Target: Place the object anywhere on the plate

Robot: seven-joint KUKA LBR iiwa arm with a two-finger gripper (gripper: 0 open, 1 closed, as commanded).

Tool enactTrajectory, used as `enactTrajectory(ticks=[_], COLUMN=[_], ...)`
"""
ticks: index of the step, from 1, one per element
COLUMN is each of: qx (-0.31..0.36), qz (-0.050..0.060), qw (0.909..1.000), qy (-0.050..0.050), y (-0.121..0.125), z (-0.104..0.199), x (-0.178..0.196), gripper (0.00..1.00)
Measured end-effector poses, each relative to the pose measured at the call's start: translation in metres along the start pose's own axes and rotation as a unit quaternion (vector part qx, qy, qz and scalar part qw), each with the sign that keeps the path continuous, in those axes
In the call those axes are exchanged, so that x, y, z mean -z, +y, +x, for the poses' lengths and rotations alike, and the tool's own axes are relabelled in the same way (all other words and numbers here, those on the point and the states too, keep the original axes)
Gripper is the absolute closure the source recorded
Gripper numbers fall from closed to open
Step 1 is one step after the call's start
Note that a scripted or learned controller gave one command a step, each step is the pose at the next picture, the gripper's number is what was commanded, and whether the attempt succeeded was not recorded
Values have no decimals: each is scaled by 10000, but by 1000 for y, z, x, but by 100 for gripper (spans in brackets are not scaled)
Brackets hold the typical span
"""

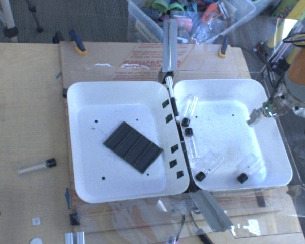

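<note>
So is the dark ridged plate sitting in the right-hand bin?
No, the dark ridged plate lies in the left bin, while the right bin holds clear vials.

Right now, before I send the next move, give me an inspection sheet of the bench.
Surface: wooden bench bearing left bin and right bin.
Job's things: dark ribbed plate in the left bin; clear black-capped vials in the right bin.
Clutter: one vial lying on the bench, left of the bins.
Gripper: gripper over the right bin's right side, nothing seen held.
Cables: dark cables beside the arm.
Surroundings: toy tub behind the bins.
</note>
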State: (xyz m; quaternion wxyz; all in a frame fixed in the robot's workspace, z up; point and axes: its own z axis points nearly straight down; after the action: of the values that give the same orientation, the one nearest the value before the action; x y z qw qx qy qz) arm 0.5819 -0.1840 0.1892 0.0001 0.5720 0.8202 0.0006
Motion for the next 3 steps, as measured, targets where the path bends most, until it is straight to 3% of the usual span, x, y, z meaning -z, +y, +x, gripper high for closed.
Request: enactTrajectory(ticks=[1,2,3], qx=[-453,1773,4164], qz=[14,-21,-27], qw=[9990,9841,9092], qy=[6,-13,-17], y=[52,154,176], z=[98,170,239], x=[-5,16,31], gripper=[100,100,100])
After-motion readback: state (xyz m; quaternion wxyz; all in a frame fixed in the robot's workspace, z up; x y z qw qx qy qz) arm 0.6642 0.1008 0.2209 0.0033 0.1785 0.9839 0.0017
